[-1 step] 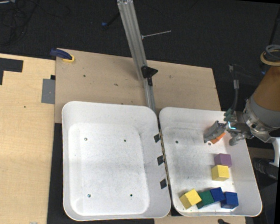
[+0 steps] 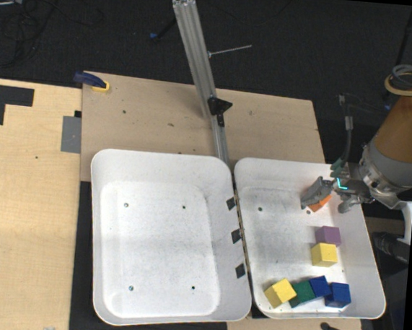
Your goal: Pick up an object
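Small orange block [image 2: 320, 202] pinched between the fingers of the gripper [image 2: 326, 198], lifted over the far part of the shallow white right-hand bin [image 2: 272, 232]. Nearer in that bin: purple cube [image 2: 329, 234], yellow cube [image 2: 323, 254], then a row of yellow block [image 2: 279, 292], green block [image 2: 301, 292] and two blue blocks [image 2: 330, 290] along its near rim. Beside that bin, the matching white left-hand bin [image 2: 159, 236]. Beneath both, pale wooden bench [image 2: 21, 201]. Behind that bin, slanted aluminium rail [image 2: 201, 69] and dark floor with cables.
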Controlling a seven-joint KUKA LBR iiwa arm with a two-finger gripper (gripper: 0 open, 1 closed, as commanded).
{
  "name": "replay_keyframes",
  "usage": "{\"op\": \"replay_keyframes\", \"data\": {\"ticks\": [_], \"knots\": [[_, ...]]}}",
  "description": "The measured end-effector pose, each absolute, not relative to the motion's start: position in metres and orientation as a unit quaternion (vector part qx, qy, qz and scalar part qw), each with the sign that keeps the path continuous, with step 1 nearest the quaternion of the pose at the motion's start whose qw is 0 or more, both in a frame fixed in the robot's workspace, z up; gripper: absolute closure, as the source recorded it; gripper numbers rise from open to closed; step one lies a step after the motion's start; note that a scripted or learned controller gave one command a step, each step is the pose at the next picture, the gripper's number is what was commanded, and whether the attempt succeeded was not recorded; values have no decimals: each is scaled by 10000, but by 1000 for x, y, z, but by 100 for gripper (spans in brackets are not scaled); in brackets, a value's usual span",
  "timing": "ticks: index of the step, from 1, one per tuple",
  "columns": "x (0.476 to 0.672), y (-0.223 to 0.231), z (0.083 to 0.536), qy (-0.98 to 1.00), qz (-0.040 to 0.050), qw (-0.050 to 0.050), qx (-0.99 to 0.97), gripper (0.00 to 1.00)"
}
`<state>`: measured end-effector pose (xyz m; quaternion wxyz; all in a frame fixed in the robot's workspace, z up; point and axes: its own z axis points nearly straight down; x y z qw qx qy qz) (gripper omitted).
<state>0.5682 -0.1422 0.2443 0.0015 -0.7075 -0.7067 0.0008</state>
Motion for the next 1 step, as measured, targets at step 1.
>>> {"op": "replay_keyframes", "data": {"ticks": [1], "knots": [[570, -134, 193, -7063, 23, 39, -7079, 0]]}}
